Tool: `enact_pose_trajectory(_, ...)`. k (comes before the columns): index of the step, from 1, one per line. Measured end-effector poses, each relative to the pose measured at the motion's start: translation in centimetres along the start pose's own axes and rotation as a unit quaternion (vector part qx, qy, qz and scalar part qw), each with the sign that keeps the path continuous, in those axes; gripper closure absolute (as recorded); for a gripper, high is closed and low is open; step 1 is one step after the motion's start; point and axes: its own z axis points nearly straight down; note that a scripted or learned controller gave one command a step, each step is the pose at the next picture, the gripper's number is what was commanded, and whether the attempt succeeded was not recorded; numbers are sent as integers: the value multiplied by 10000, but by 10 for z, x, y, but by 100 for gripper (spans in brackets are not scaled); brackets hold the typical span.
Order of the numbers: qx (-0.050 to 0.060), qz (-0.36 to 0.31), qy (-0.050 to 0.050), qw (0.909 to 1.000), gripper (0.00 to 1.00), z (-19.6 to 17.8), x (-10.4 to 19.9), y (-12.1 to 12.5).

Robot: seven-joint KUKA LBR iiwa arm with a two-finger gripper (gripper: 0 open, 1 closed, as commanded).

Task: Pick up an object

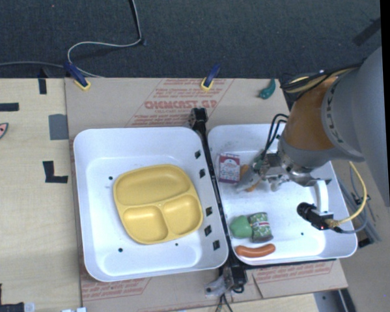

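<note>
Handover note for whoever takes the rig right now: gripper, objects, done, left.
Gripper: low in the right bin, near its upper middle; finger state unclear, and nothing can be seen held.
Objects in the right bin: small red box just left of the gripper, green can with a green round item against its left side, hot dog at the front wall.
Left bin: yellow divided tray.
Done: arm is down among the objects.
Left: grasp one and lift it.
</note>
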Motion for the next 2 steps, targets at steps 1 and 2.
enact_pose_trajectory(1, 5, -5, 3, 10000, 100, -9, 1, 0)
enact_pose_trajectory(2, 5, -6, 3, 10000, 0, -9, 1, 0)
